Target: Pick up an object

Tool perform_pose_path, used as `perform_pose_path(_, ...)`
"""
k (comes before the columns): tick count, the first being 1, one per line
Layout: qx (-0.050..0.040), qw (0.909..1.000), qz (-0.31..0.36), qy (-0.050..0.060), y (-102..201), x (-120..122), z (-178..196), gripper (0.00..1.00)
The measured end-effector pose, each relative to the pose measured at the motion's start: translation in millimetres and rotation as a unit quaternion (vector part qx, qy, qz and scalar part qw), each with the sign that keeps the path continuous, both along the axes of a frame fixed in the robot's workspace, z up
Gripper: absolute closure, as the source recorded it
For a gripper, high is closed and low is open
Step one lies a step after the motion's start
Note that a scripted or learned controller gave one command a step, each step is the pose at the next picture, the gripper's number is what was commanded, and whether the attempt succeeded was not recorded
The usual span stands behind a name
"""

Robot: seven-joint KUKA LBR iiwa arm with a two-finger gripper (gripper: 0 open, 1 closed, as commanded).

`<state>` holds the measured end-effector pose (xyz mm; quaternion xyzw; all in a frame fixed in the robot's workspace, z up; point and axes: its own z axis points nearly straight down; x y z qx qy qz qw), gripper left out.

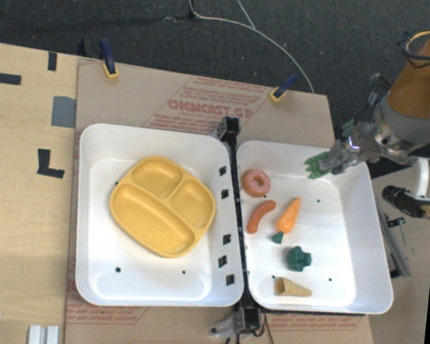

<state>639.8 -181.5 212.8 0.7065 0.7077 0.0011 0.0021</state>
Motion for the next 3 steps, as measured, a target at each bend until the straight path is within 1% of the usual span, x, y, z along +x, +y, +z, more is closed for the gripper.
perform_pose_path(1, 0.0011, 1.0, 0.002, 0.004, 49.1, -19.8, -9.5, 1.0)
perform_pose_path(3, 0.0006, 1.0, 0.001, 0.004, 143.1, -62.4, -22.7, 1.0)
